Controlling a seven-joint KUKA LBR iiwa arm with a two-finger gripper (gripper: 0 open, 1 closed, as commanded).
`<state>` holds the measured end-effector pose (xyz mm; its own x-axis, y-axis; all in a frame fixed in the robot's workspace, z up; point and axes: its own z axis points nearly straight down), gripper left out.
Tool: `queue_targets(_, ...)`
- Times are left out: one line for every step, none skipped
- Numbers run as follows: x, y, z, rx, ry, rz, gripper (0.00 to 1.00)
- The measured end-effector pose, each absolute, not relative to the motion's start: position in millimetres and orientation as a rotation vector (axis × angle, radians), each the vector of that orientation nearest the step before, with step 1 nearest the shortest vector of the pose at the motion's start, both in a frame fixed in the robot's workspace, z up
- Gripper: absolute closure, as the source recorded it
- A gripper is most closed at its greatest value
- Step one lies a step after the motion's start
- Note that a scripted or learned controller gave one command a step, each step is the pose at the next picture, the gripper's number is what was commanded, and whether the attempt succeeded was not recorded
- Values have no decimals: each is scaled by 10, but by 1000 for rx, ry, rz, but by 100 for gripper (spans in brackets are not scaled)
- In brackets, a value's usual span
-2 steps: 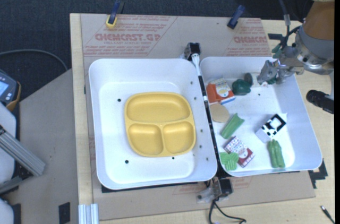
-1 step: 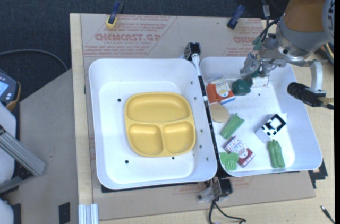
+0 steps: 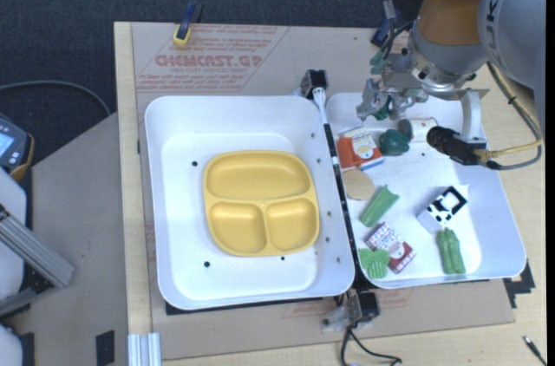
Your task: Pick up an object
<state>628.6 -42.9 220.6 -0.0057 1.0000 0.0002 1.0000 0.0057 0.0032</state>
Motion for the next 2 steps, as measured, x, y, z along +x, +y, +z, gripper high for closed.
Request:
queue_targets(6361,57,2325,2213,2227,6,100)
queue_targets(6304,161,2139,2222,2225,-5,100)
